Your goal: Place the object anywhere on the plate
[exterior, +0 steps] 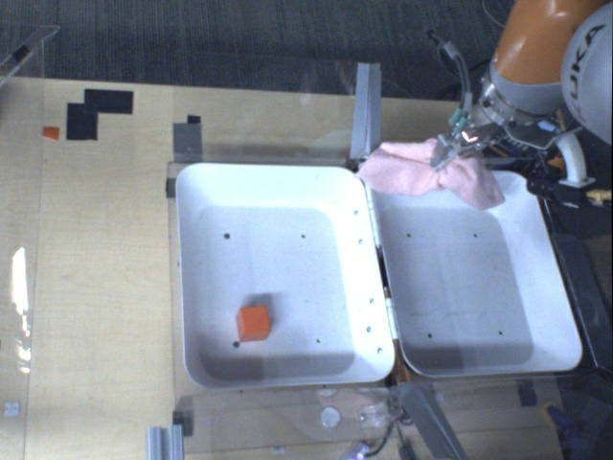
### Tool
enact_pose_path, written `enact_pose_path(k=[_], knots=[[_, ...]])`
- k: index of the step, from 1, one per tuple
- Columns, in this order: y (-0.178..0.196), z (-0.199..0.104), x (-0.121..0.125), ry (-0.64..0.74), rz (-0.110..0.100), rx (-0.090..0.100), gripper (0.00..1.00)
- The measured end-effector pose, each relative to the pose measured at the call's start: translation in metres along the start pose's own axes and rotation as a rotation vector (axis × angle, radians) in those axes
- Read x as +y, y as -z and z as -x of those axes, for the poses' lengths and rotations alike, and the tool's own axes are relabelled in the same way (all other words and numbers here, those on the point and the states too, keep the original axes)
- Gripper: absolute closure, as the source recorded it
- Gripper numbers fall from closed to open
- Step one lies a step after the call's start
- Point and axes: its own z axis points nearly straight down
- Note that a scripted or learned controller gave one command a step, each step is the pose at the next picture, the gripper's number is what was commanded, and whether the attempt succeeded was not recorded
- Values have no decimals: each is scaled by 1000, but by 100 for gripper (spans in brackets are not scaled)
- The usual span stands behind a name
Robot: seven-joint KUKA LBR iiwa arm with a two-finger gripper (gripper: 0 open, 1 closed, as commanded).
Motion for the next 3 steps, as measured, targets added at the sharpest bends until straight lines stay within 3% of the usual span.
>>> enact_pose_path(k=[1,3], knots=[[-18,-2,2,6,-4,3,100],[-25,-104,25,811,1,4,100]])
